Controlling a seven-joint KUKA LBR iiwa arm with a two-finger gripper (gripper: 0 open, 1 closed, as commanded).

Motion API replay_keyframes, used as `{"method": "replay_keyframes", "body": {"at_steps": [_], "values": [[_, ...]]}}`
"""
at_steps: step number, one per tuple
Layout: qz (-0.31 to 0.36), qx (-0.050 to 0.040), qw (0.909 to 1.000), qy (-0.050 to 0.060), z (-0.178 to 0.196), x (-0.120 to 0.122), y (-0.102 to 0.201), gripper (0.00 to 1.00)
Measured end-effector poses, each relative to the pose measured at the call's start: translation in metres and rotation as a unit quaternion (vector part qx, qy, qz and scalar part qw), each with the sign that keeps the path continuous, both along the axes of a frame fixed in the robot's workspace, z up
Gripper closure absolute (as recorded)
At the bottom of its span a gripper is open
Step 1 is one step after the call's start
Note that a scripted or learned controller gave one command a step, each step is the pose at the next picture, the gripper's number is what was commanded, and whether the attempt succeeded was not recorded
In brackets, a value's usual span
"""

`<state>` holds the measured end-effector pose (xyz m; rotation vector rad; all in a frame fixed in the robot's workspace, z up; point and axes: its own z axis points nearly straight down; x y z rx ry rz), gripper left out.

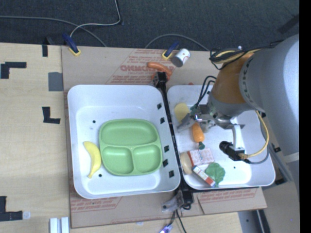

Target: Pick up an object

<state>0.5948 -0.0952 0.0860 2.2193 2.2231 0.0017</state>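
My gripper (195,122) hangs low over the left part of the right bin (252,178), reaching in from the right. A small orange carrot (198,132) lies directly under it, partly covered by the gripper body. A pale yellow rounded piece (180,111) sits just to the gripper's upper left, by the bin's wall. Nearer the front edge lie a red-and-white packet (201,156), a beige piece (185,163), a red-and-white tube (204,175) and a green leafy toy (215,172).
The left bin (77,110) holds a green divided plate (130,146) and a yellow banana (92,158) at its left. Behind the bins, on the cardboard, lie an orange item (160,67) and a small white cylinder (181,57). A yellow cable (260,147) loops off the wrist.
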Motion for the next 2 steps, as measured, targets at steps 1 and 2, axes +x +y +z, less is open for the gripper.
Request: {"method": "replay_keyframes", "body": {"at_steps": [1, 2], "values": [[0.0, -0.0011, 1.0, -0.001, 0.01, 0.0, -0.001, 1.0], [0.0, 0.0, 1.0, 0.001, 0.098, -0.03, 0.062, 1.0]]}}
